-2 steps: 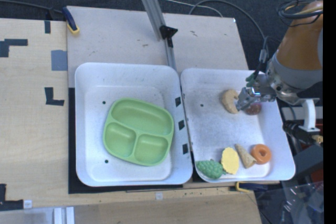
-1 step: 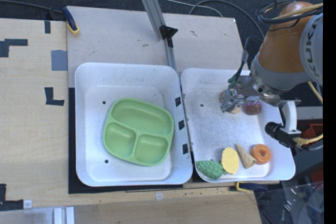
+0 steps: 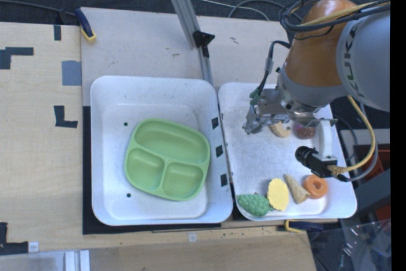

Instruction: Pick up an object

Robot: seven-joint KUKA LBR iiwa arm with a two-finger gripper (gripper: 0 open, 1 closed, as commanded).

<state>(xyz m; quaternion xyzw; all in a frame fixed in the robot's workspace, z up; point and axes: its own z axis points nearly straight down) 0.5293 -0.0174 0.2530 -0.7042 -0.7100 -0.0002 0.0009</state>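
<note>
Gripper (image 3: 254,120) low in right bin (image 3: 254,155), tan object (image 3: 279,130) beside it

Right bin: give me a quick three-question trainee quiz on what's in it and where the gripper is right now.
1. True or false: the green divided plate lies in the right bin.
2. Which item sits furthest left in the row along the right bin's near edge? A) orange ring B) green leafy toy C) yellow piece
3. Fill in: the gripper hangs over the ____ bin.

Key
1. False. The plate is in the left bin.
2. B. The tan wedge lies between the yellow piece and the orange ring.
3. Right; it is over the far half, beside two small items partly hidden by the arm.
</note>
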